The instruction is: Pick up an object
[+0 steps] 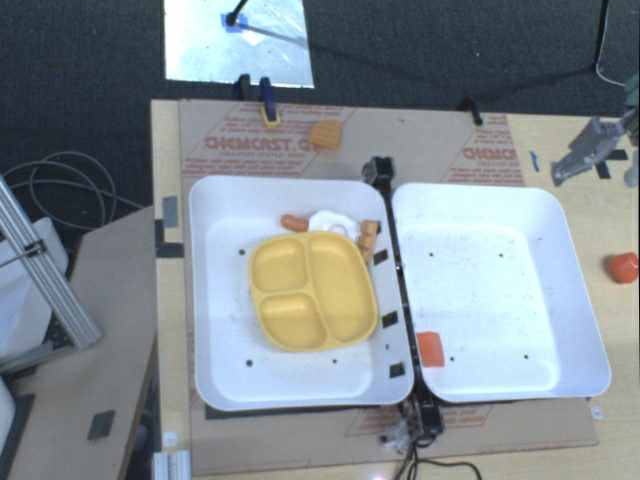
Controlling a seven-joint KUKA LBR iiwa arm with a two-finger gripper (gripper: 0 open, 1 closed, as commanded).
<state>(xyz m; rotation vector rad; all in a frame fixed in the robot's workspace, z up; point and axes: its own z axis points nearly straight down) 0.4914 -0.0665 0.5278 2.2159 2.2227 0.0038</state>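
Camera view. Two shallow white bins stood side by side on the bench, the left bin [215,298] and the right bin [560,298] meeting along a dark central seam. In the left bin lay a yellow divided tray [312,291] with three compartments, tilted slightly; just beyond its far edge lay a small orange sausage-shaped piece [295,223], a white rounded object [332,224] and a small tan block [368,236], the last close to the seam. In the right bin an orange-red block [430,348] lay in the near left corner, beside the seam. Outside the bins, a tan piece [326,134] rested on the cardboard at the far side, and a red-orange object [623,267] lay on the bench to the right of the right bin. The gripper [590,153] appeared at the far right edge as a grey metal part, above the bench beyond the far right corner of the right bin, well apart from every object in either bin. Whether its fingers were open or shut could not be told, and nothing was seen between them. The arm entered from the right, and little of it was visible.
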